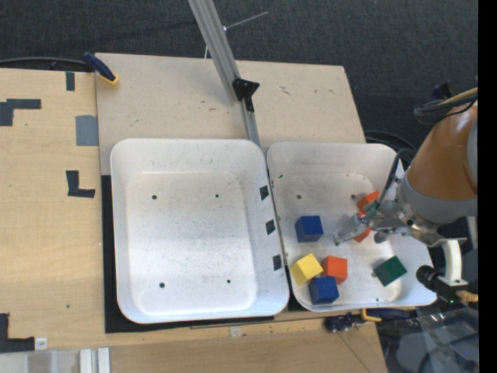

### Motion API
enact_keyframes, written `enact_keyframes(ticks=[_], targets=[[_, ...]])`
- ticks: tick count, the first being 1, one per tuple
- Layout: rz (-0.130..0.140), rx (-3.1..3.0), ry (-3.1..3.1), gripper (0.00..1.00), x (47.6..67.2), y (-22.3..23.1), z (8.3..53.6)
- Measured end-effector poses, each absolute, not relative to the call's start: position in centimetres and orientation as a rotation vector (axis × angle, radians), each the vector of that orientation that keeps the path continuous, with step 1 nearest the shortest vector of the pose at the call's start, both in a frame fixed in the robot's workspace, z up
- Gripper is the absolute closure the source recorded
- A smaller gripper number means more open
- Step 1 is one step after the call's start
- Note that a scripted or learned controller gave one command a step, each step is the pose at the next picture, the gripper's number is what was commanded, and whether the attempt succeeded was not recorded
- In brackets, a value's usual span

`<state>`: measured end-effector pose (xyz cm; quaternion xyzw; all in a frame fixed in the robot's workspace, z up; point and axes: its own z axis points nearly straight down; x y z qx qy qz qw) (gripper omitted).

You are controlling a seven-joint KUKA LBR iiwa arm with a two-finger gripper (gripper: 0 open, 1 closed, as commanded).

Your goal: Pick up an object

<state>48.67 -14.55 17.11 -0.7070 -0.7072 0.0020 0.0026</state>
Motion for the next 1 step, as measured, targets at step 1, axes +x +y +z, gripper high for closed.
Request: enact_keyframes(ticks=[1], targets=[[0.007, -2.217, -2.217, 0.00, 48.74, -15.02, 12.56]])
